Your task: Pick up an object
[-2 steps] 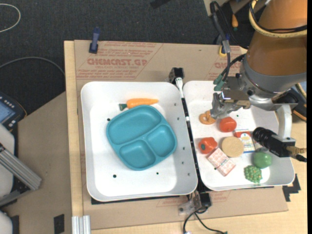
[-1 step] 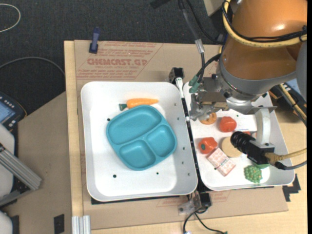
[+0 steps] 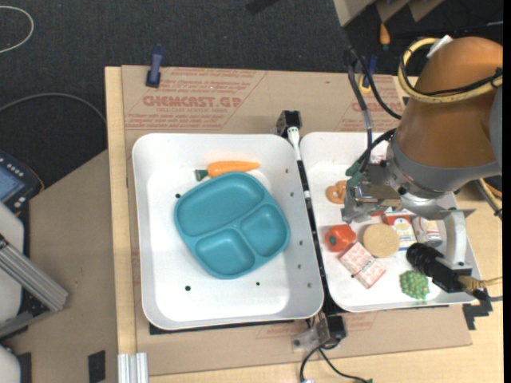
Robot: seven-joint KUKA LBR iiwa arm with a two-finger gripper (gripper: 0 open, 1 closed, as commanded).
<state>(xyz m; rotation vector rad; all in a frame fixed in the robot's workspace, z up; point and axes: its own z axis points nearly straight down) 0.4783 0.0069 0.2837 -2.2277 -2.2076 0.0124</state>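
The claw [image 3: 361, 202] is lowered into the right bin [image 3: 319, 154], above a round tan cookie [image 3: 380, 241]; whether it is open or closed cannot be told. A red pepper [image 3: 341, 236] and pink wafer [image 3: 362, 264] are seen nearby. In the left bin [image 3: 152, 238], a teal divided plate [image 3: 230, 224] and carrot [image 3: 232, 167] are laid.

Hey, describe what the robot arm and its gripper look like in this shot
The arm is a bulky rounded body, orange on top and grey below toward the wrist. A yellow cable loops beside its top, and dark cables run down its left side. The gripper is a small metallic grey assembly with exposed hardware and a green part.
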